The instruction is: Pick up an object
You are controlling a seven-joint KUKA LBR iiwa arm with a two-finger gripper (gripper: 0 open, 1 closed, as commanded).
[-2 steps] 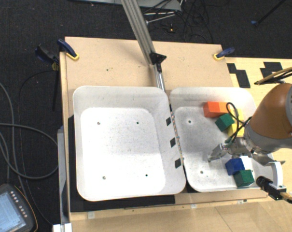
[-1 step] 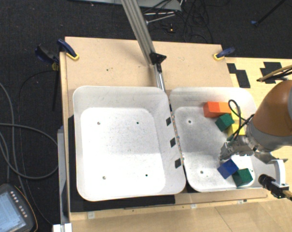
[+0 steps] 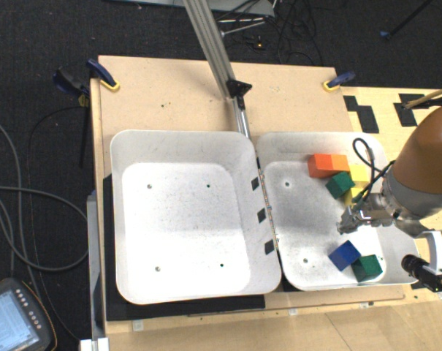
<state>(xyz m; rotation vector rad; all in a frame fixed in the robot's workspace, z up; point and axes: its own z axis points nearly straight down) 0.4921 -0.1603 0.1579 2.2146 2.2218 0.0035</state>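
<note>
The right bin [image 3: 297,203] holds an orange block [image 3: 328,164], a green block [image 3: 340,184] just below it, a yellow block [image 3: 360,175] partly hidden behind the arm, a blue block [image 3: 344,255] and a dark green block [image 3: 367,268] near the front. My gripper [image 3: 350,220] hangs over the right side of this bin, below the green block and above the blue one. Nothing shows between its fingertips, and the arm's body hides much of it.
The left bin [image 3: 184,214] lies beside the right one, with a metal pole [image 3: 210,39] slanting above the divide. Clamps [image 3: 104,75] sit at the bench's back corners. Cables and a pendant [image 3: 12,320] lie on the floor at left.
</note>
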